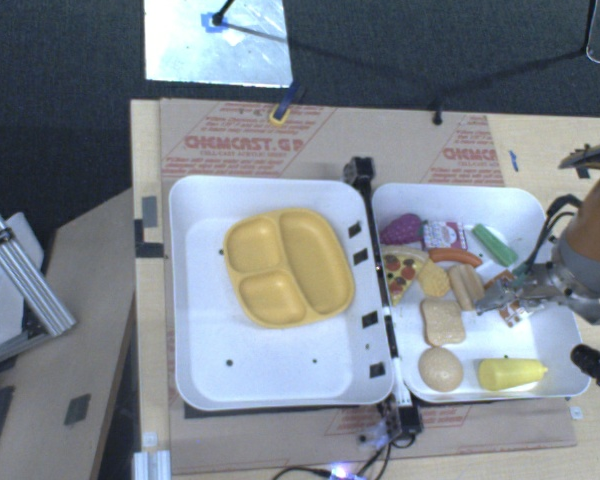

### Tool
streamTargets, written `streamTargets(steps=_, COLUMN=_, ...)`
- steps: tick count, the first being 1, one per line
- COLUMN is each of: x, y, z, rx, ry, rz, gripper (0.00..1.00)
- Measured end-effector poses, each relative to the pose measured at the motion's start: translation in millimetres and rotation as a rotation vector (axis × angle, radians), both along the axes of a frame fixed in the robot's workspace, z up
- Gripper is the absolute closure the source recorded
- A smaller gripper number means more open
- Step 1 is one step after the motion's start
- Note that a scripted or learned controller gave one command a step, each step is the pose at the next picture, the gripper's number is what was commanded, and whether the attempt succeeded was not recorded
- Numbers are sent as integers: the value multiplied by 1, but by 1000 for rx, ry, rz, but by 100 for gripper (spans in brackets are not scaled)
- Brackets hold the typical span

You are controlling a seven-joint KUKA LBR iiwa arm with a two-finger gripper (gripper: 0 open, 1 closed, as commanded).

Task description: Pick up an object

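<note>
Plastic toy food fills the right bin (540,208); the pincer (502,300) hovers near its centre, jaw state impossible to tell. Likeliest target, the tan hot-dog bun (466,286) at its nine o'clock, looks light, stiff and slick; grip across its width. Cracker (443,320), pizza slice (400,271) and sausage (455,257) crowd close.

table (230,133) | cardboard sheet (400,138) lies flat on it | two white bins on the sheet: right bin (555,353) under jaws, left bin (195,298) well apart, beyond it
</note>
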State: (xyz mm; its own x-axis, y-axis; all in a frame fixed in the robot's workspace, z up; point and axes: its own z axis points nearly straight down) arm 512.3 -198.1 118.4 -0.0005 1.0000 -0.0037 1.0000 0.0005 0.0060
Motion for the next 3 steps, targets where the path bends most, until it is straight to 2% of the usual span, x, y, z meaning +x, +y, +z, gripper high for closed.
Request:
streamTargets(steps=1, x=5, y=-5, z=-9, rx=-8, ry=-14, rz=-2, gripper=0)
streamTargets(steps=2, x=7, y=-8, z=3, rx=-18, ry=-26, rz=-4, gripper=100)
streamTargets(steps=3, x=9, y=-5, z=68, rx=1, ry=-2, rz=4, gripper=100)
